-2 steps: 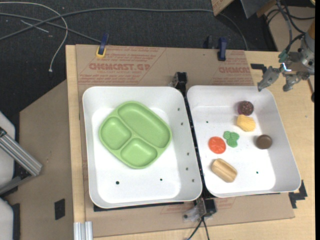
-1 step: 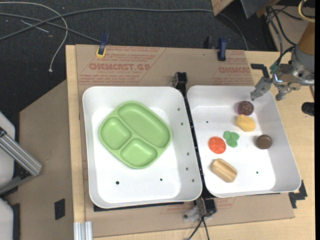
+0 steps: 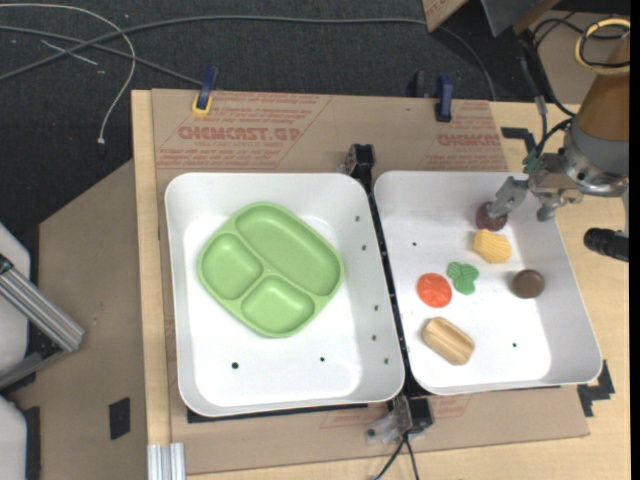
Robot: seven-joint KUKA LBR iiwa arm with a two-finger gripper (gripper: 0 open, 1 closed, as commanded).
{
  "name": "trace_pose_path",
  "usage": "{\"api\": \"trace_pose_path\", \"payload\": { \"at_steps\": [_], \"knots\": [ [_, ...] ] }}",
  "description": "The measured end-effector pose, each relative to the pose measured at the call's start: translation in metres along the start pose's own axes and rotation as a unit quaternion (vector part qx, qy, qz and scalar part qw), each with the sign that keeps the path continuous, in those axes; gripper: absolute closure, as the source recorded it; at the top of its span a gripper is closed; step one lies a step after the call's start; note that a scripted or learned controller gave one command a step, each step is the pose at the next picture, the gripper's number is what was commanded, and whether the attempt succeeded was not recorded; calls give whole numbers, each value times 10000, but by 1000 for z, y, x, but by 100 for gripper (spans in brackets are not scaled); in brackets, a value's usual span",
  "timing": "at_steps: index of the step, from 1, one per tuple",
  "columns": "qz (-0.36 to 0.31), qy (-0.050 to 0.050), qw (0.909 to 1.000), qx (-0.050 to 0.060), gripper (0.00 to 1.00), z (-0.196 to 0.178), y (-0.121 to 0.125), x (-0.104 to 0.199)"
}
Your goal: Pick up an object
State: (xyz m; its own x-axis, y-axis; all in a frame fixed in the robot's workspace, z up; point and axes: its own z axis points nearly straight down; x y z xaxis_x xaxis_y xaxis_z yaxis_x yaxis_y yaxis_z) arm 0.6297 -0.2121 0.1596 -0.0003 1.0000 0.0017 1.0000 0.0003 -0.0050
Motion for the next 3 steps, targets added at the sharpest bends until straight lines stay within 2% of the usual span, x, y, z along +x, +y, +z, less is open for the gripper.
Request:
{"api": "trace_pose_path", "payload": {
  "at_steps": [1, 2, 3],
  "knots": [
    [-1, 5, 10000, 8, 0, 48, -9, 6],
    [-6, -8, 10000, -36, 100, 33, -6, 5],
    [-2, -23, 10000, -62, 100, -23, 2, -3]
  ]
}}
